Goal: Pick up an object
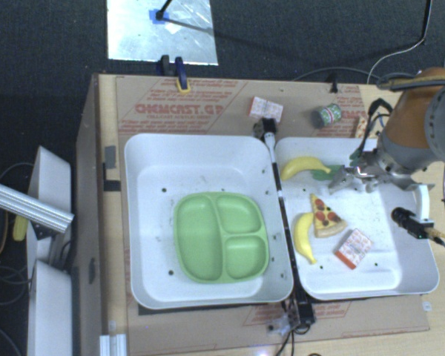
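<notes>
- Hovering in the right bin (411,284), the gripper (341,178) sits just beside a banana (302,167); jaws' state cannot be told.
- Pizza slice (325,217) lies nearby.

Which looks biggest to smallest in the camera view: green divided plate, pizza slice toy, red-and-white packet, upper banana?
1. green divided plate, by far the largest.
2. upper banana.
3. pizza slice toy and red-and-white packet look about alike in area, so I won't rank them against each other.
</notes>
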